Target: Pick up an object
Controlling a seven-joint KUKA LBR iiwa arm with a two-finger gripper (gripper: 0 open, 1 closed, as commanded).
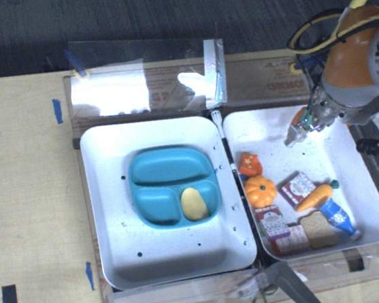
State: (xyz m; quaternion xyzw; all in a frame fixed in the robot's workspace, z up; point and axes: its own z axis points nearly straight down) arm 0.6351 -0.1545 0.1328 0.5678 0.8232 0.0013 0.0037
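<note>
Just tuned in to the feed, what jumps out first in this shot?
The blue divided tray in the left bin stands out, with a yellow potato-like piece in its lower right compartment. In the right bin, a small orange pumpkin and a carrot sit among clutter, with the gripper hovering over the bin's upper part.

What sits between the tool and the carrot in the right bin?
In the camera view, mostly bare white floor of the right bin separates the tool from the carrot; the dark red packet lies just beside the carrot.
</note>
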